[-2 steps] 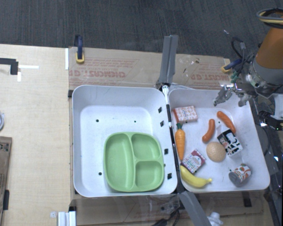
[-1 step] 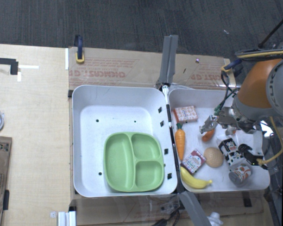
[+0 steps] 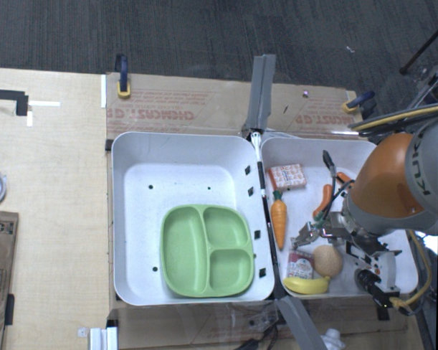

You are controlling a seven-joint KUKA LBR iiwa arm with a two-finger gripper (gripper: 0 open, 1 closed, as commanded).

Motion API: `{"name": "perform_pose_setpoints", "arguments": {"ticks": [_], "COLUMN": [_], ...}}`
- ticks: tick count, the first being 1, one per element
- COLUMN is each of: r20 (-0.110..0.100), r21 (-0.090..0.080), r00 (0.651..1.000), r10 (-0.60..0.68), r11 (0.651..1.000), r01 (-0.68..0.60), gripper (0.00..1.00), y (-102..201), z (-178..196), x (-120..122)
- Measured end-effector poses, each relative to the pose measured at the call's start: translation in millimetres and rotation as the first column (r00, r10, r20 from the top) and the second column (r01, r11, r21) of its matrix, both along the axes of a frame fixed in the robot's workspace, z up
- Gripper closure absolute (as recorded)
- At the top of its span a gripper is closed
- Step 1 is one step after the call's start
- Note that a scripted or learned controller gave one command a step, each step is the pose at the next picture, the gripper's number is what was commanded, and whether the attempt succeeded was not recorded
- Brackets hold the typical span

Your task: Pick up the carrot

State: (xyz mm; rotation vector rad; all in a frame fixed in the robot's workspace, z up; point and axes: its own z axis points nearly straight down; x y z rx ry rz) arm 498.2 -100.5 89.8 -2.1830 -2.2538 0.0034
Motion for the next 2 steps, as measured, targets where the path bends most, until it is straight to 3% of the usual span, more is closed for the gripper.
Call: {"name": "perform_pose_setpoints", "arguments": {"ticks": [1, 2], "r20": [0.000, -0.001], "r21": [-0.002, -0.001], "r00": [1.000, 0.995], "r10": [-0.019, 0.104], "r11": [1.000, 0.995], "r01": [0.019, -0.104], "gripper": [0.00, 0.00], "y": [17, -14], "z": [100, 12], "x": [35, 69]}}
